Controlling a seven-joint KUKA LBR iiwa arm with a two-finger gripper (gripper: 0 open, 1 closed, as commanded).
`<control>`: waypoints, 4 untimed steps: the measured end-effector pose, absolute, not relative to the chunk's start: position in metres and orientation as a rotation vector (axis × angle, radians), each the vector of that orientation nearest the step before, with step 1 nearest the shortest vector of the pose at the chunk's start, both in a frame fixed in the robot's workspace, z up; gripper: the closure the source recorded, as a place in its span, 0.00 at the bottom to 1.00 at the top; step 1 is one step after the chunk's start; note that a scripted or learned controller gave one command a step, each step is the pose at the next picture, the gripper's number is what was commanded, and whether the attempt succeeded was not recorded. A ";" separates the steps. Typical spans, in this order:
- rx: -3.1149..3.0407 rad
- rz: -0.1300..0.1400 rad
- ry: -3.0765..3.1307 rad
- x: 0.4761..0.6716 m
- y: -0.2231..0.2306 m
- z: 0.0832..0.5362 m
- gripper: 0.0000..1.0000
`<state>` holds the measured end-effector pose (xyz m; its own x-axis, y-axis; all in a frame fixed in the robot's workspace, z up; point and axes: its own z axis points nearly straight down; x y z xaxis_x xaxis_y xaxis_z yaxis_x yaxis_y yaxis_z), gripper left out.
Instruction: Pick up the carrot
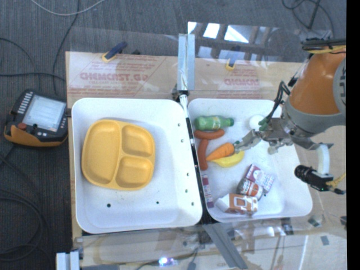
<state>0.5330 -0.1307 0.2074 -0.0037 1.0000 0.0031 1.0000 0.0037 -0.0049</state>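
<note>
- Bench (129, 75) on grey floor; my gripper (246, 143) over right bin (292, 207).
- Carrot (220, 151) lies just left of my jaws, leafy end at their tips; jaws' spacing unclear.
- Banana (229, 161) below, green bottle (214, 122) and sausage (209, 134) above-left; yellow tray (118, 153) far left.
</note>
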 end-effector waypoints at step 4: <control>-2.360 0.009 -2.068 0.565 -0.074 0.181 0.00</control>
<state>0.5652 -0.0738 0.1808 0.1313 0.9913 -0.0021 0.9913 -0.1313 -0.0063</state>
